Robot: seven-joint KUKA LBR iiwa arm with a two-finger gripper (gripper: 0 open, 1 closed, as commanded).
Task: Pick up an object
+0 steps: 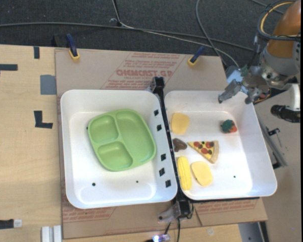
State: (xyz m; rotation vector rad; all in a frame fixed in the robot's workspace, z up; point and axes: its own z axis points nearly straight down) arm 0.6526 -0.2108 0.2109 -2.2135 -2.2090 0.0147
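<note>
Two shallow white bins are set side by side on a cardboard sheet, which is held by two blue-and-yellow clamps at its far edge. The left bin is occupied by a green divided plate. In the right bin six toy foods are spread: a yellow cheese-like piece, a small brown lump, a pizza slice, a corn cob, a pale yellow oval piece touching the corn, and, well apart near the right wall, a small green and orange item whose shape is perhaps that of a vegetable. The gripper is seen above the far right corner of that bin, its two fingers spread apart with nothing between them. No item lies directly beneath it.
</note>
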